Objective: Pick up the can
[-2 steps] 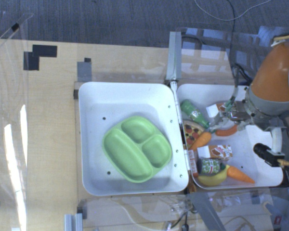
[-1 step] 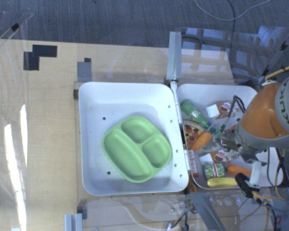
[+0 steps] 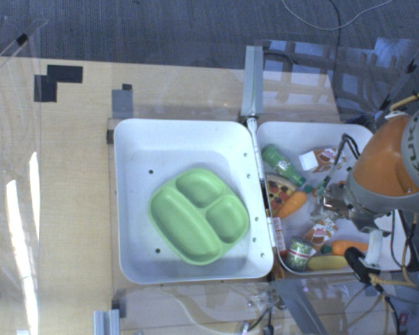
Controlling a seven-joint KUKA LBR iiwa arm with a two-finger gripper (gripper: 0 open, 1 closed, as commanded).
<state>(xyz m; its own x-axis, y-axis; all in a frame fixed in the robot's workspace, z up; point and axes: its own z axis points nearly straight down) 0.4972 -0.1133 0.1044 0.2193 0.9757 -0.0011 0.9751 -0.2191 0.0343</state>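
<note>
You're at the approach: the tool (image 3: 328,204) hangs mid right bin (image 3: 356,132), its state unreadable; the can (image 3: 300,254) lies at the bin's near-left corner, so reposition toward it

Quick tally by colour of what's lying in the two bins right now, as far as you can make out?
Green: 3, the plate, the bottle, the can
Orange: 2, the carrot and a second orange piece
Yellow: 1, a banana-like piece
Mixed or unclear: about 4, small packets partly behind the arm
Total: about 10
</note>
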